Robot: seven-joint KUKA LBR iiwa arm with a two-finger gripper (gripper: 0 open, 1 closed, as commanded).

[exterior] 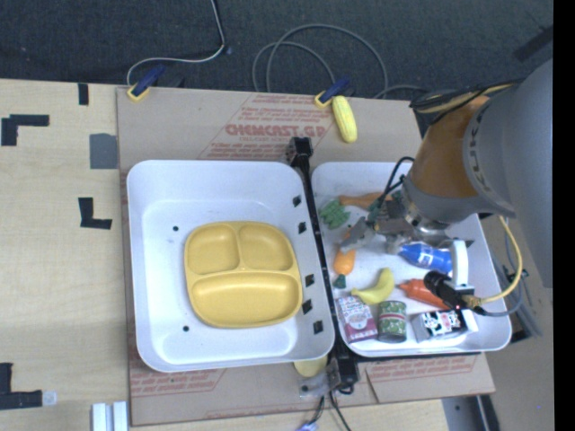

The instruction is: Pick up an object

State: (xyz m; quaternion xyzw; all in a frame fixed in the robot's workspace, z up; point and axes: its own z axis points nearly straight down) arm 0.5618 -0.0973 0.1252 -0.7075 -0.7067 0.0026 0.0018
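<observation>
The gripper (367,229), centre-right of frame, hangs over the carrot (345,260); whether it is open cannot be told. Light, stiff, smooth plastic, probably: grasp mid-body.

A divided plate (243,272) lies in the left bin (148,241); small items crowd the right bin (499,330).

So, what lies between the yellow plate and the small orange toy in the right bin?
In the camera view, the black divider where both bins meet lies between the yellow plate and the orange toy.
</observation>
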